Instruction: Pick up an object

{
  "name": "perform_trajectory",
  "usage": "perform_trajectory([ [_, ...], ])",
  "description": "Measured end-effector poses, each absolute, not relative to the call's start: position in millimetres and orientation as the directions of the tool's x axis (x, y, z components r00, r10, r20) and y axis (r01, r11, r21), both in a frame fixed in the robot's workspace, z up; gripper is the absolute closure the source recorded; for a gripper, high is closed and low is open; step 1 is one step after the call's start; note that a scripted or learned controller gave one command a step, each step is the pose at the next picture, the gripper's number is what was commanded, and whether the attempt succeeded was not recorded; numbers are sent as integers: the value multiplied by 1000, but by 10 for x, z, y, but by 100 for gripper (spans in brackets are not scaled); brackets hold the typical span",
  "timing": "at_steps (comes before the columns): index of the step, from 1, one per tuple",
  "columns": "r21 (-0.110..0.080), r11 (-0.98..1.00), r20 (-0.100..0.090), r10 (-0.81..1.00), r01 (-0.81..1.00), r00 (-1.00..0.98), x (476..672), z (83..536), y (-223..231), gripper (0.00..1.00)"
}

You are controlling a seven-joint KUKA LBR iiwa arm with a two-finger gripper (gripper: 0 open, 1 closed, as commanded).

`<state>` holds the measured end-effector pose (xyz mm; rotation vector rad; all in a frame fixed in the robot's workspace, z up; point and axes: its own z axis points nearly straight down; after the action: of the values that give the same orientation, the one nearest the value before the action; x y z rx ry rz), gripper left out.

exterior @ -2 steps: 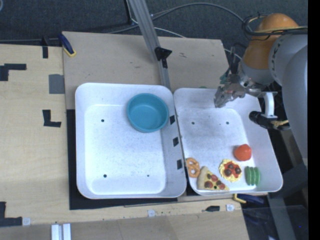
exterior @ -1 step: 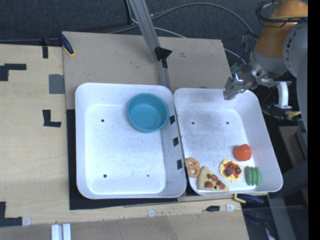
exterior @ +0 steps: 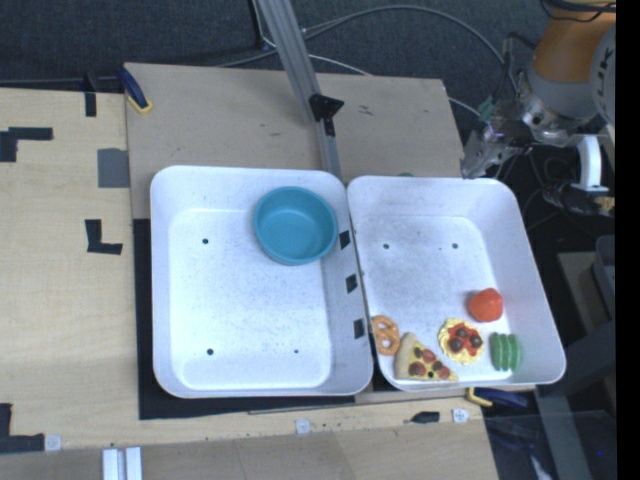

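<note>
Dark carpet and loose cables ring a pale wooden bench (exterior: 240, 118), and on it two shallow white bins sit side by side. The left bin (exterior: 190, 308) holds a blue bowl (exterior: 295, 225) near its far right corner. The right bin (exterior: 430, 258) keeps its things along the near edge: a red tomato (exterior: 485, 304), a pretzel (exterior: 385, 333), a pizza slice (exterior: 420, 360), a small round pizza (exterior: 461, 340) and a green vegetable (exterior: 505, 352). Your gripper (exterior: 480, 153) hangs beyond the far right corner of the right bin, outside its rim and well apart from everything; whether its fingers are spread or closed cannot be told from here. You would do well to choose the tomato: it stands a little clear of its neighbours and looks rounded enough to grip. Bring the arm over the rim first, centre above it, then descend straight. The flat pieces near the wall look harder to catch.
</note>
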<state>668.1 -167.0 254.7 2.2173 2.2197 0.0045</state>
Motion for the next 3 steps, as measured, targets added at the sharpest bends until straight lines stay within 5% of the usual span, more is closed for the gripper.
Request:
perform_trajectory([
  [1, 4, 1, -1, 1000, 1000, -1, 6687, 2999, -1668, 100],
  [3, -2, 4, 1, 1000, 1000, -4, 6574, 2747, -669, 100],
])
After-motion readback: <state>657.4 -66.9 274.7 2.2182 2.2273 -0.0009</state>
